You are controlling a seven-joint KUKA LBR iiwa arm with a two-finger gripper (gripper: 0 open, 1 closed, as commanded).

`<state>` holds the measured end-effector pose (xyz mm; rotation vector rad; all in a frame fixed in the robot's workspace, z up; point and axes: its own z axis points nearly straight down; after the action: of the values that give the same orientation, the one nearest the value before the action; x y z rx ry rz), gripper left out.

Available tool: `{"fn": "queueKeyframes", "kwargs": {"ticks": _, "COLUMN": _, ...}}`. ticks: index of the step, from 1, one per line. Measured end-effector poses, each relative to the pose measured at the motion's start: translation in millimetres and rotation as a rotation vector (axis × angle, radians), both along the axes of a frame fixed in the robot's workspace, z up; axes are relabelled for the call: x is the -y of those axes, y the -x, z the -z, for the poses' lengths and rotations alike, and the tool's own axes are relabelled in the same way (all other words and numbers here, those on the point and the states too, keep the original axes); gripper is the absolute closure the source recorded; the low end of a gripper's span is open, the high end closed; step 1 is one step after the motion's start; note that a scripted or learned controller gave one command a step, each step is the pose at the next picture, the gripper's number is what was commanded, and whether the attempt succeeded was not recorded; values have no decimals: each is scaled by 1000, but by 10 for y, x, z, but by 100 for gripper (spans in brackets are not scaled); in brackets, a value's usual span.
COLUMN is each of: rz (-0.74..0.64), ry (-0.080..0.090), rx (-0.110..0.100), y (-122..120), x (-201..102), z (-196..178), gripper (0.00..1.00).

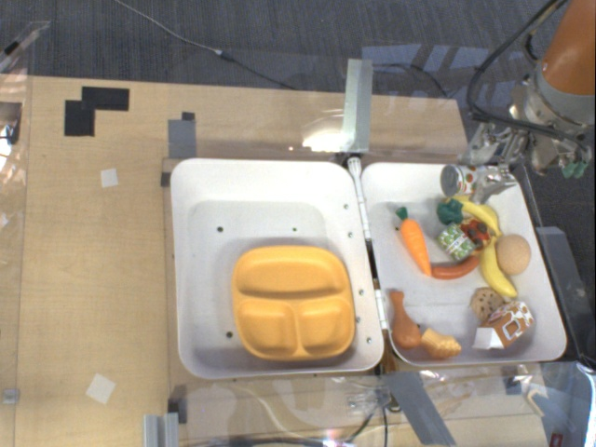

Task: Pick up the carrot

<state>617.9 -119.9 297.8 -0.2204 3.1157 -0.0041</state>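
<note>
I see the carrot lying flat in the right bin, toward its left side, green top pointing to the far edge, orange tip slanting toward the near right. Its tip touches or nearly touches a red sausage. Just right of it sit a green-and-white piece and a banana, with an egg beyond. A chicken drumstick lies near the front of that bin, a cookie and a small house-shaped box at front right.

The gripper hangs over the far right corner of the right bin, beside a small can, well apart from the carrot. I cannot tell its state from here; nothing visibly held.

The left bin holds a yellow divided tray.
</note>
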Motion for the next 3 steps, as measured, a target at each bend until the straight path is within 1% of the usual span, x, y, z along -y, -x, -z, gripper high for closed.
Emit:
{"fn": "queueKeyframes", "kwargs": {"ticks": 1, "rz": 2, "ry": -1, "rx": -6, "y": 12, "x": 8, "z": 31, "gripper": 0}}
{"fn": "queueKeyframes", "kwargs": {"ticks": 2, "rz": -97, "ry": -1, "rx": -19, "y": 674, "x": 428, "z": 1258, "gripper": 0}}
{"fn": "queueKeyframes", "kwargs": {"ticks": 3, "rz": -177, "ry": 12, "rx": 22, "y": 423, "x": 783, "z": 1801, "gripper": 0}}
